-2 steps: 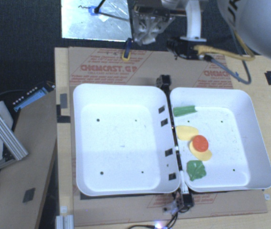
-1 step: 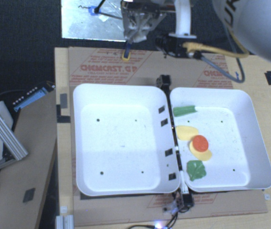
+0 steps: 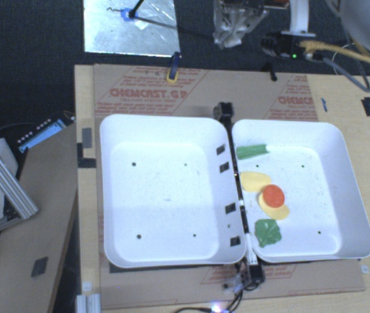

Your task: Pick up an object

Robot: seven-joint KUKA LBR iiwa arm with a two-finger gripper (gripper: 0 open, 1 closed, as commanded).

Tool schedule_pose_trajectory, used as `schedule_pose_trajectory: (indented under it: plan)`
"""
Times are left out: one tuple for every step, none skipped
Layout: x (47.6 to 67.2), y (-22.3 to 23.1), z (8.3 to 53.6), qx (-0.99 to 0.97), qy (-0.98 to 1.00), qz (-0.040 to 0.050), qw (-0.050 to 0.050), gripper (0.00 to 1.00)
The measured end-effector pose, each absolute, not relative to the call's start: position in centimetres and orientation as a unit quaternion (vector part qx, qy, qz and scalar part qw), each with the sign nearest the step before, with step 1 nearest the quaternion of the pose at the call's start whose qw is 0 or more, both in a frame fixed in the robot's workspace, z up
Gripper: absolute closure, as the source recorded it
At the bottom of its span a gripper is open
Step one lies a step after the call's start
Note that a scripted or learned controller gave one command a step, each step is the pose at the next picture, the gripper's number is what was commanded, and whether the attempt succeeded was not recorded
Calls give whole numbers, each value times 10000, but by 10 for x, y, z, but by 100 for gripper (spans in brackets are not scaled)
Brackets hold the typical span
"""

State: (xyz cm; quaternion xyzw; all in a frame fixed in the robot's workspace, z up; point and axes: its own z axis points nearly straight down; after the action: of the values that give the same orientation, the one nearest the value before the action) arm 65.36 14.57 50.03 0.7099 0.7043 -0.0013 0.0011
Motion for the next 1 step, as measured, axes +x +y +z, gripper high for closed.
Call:
schedule_pose_trajectory:
  plan:
    - [669,190,537,7046,7096,29,15,100]
